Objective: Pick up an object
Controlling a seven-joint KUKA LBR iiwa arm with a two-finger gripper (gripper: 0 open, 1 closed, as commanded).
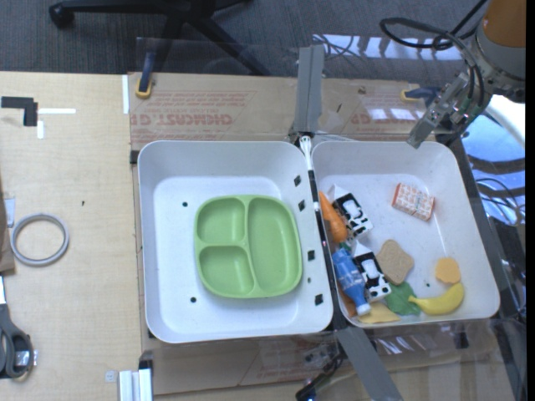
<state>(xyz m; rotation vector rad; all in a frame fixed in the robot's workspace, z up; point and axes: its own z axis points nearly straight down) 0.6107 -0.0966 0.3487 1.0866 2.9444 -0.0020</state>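
Note:
The right bin (451,161) holds several small items: a pink-and-white wafer block (414,200), a slice of toast (395,261), a yellow banana (441,300), an orange round piece (448,269), a blue bottle (348,281), an orange carrot (332,217) and two black-and-white toys (354,215). My gripper (437,119) hangs above the bin's far right corner, well away from the items, with nothing between its fingers. The grey arm with its orange band (506,11) enters from the upper right.
The left bin (159,224) holds a green divided plate (248,246). A roll of tape (36,239) lies on the wooden bench at left. A grey post (308,86) stands behind the gap between the bins. Cables run at the far right.

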